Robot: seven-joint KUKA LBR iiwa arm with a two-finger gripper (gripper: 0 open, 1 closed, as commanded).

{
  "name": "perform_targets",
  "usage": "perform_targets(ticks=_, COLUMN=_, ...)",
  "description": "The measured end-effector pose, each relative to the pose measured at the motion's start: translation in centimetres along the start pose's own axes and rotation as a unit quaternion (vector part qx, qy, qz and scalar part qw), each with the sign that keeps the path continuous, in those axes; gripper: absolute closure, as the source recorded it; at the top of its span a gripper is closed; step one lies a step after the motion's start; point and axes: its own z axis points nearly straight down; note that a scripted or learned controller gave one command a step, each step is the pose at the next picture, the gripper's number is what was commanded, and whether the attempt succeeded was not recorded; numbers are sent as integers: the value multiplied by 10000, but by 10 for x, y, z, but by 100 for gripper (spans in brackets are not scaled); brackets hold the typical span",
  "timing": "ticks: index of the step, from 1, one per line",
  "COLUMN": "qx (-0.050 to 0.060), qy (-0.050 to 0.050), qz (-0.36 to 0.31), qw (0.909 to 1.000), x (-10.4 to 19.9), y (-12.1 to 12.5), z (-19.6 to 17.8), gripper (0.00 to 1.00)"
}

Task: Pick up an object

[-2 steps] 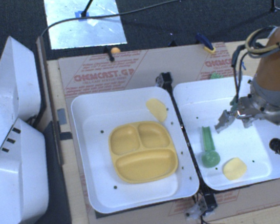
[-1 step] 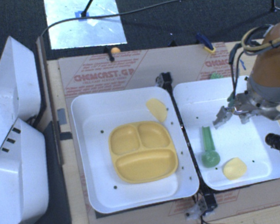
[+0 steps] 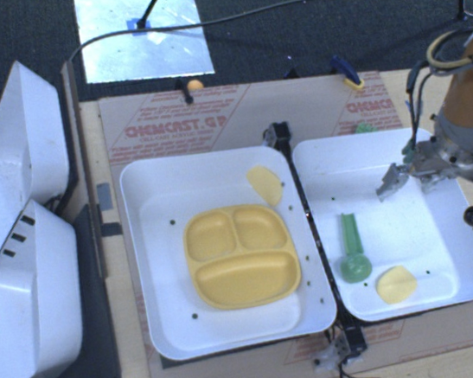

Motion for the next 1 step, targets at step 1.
perform_targets(ticks=1, qx=-9, qy=4, qz=-22, qw=10000, x=24, y=9, z=-21, gripper=0)
